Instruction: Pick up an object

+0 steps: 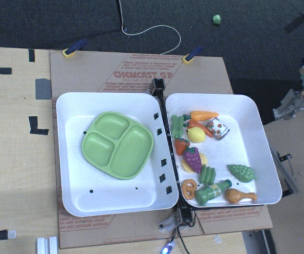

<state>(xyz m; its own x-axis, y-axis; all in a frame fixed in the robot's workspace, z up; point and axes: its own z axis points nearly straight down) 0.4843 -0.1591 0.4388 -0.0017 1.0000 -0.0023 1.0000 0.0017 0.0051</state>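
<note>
Dark carpet surrounds a plywood bench point(14, 142) carrying two shallow white bins. At nine o'clock, the left bin point(67, 157) holds a green sectioned plastic plate point(118, 145). At three o'clock, the right bin point(257, 136) holds loose plastic toy food: an orange carrot point(204, 115), purple grapes point(192, 158), a green bottle point(212, 191), a brown drumstick point(239, 196). Every piece lies in its bin, so picking appears not yet begun; the claw's state cannot be told.

A grey part of the arm point(294, 102) shows beyond the bench's right edge, apart from both bins.
</note>
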